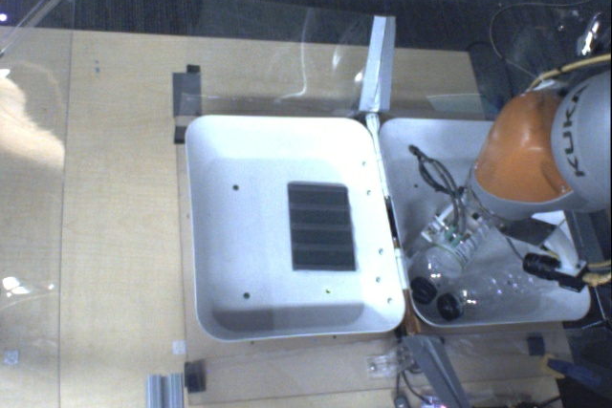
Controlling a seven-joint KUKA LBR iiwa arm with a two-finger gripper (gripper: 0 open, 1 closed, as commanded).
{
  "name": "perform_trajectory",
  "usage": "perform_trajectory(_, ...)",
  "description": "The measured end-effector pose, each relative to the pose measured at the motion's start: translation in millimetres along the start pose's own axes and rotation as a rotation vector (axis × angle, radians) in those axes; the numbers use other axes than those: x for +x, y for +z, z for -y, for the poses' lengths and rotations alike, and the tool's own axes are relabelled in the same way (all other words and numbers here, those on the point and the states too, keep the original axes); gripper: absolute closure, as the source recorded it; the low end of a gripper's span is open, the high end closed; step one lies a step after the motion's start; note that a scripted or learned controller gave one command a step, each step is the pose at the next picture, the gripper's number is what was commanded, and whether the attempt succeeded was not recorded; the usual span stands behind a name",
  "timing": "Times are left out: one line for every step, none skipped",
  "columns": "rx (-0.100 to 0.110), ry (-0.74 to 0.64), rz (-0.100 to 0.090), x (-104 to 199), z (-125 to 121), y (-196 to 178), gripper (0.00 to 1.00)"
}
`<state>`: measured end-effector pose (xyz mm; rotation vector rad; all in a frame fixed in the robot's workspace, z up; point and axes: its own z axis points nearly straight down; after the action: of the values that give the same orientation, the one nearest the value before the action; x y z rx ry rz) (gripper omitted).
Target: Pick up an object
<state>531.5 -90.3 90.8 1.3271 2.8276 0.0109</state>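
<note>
A black ribbed rectangular pad (320,225) lies flat in the middle of the left bin (220,205). My gripper (455,230) hangs low over the right bin (402,158), under the arm's orange band. It is just above a clear plastic bottle (442,261) that lies on the bin floor with its black cap (422,286) toward the front. A second clear bottle (497,284) with a black cap (448,305) lies beside it, near the front rim. I cannot tell whether the gripper touches the first bottle.
A thin black wire-like thing (432,169) lies at the back left of the right bin. The ridge between the two bins (386,205) runs just left of the gripper. The arm covers the right part of the right bin.
</note>
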Motion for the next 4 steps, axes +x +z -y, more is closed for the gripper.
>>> perform_trajectory(-0.008,0.0,0.006,-2,-4,-13,1.0)
perform_trajectory(0.008,0.456,-0.006,20,-60,-95,1.0)
perform_trajectory(0.009,0.455,-0.006,20,-60,-95,0.0)
perform_trajectory(0.009,0.565,-0.004,9,-62,-148,0.0)
